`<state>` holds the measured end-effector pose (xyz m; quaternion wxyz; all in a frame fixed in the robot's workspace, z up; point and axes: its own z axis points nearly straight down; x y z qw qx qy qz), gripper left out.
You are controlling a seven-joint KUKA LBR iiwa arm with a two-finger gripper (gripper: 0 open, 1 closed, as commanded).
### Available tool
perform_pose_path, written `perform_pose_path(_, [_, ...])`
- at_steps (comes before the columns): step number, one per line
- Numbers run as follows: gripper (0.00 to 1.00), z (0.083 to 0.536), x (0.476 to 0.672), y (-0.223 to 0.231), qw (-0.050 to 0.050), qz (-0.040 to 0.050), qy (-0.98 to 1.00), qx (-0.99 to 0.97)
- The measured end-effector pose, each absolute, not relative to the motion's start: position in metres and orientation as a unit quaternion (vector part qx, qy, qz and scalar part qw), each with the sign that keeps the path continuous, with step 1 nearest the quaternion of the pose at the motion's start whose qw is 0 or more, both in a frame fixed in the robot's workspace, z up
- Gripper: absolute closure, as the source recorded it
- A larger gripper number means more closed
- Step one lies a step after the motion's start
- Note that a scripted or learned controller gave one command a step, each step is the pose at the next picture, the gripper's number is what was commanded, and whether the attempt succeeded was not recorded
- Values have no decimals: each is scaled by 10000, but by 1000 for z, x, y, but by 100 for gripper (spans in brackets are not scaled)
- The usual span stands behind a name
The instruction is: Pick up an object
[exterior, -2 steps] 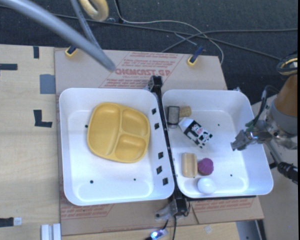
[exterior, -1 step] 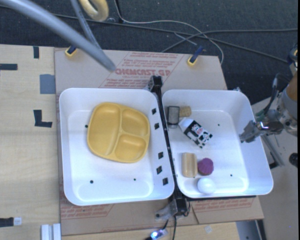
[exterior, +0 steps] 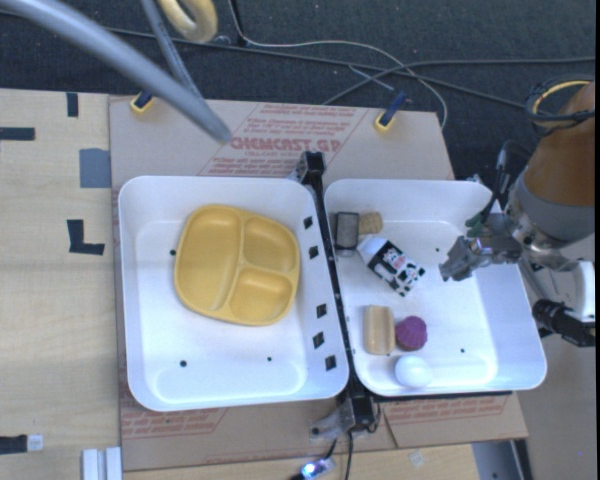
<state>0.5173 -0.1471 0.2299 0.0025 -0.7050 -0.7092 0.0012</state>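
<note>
- I see the hand (exterior: 458,264) over the right bin (exterior: 500,353), near its right edge; I cannot tell its state.
- The black-and-white bottle (exterior: 392,264) lies just left of it, apart.

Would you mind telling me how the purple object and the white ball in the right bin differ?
The purple object is dark magenta; the white ball nearly matches the bin. The purple object lies beside the tan block; the white ball sits nearer the bin's front wall. Both are small and roundish.
</note>
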Motion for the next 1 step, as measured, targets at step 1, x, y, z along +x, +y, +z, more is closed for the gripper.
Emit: perform_pose_path(1, [100,216,534,-95,26,15,-7094,-7048])
